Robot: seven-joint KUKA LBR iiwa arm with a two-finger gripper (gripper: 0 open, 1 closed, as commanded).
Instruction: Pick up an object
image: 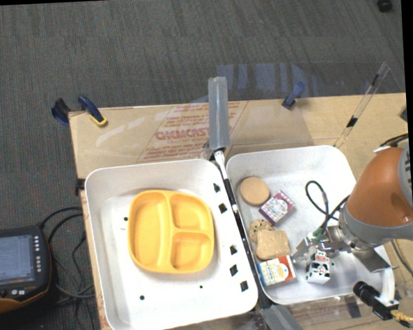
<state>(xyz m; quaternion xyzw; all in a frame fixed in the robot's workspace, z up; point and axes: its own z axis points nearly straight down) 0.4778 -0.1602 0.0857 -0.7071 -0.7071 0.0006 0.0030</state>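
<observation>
Nearest the camera, right bin (335, 161), lower edge: a small flat carton (276, 270) with orange-red and white print lies on the bin floor. Just right of it, a small white box with black cow-like patches (319, 269), standing tilted. The gripper (319, 245) is low in this bin, directly above and against the cow-patterned box. Its metal fingers are a cluttered, glinting mass from this angle; I cannot tell how far apart they stand, nor whether the box is between them. Grey wrist and glossy orange band (379, 197) rise to the right.

Mid bin: a tan, square slice of toast (272, 244), matte and slightly speckled, overlapping a smaller round speckled cookie (258, 227) at its upper left. Behind these, a small pink-purple printed packet (277, 207), glossy, set at a slant. A thin black cable loop (318, 196) runs down toward the wrist.

Far end of the right bin: a round, flat tan disc (254, 191), smooth, like a biscuit or pancake.

Left bin (101, 272): smooth white plastic, rounded corners, holding a yellow divided plate (171, 230) with three compartments, glossy, roughly square with rounded corners.

Beyond the bins: a brown cardboard sheet (121, 141) with red print, blue clamps (86, 107) at its corners, then grey carpet.
</observation>
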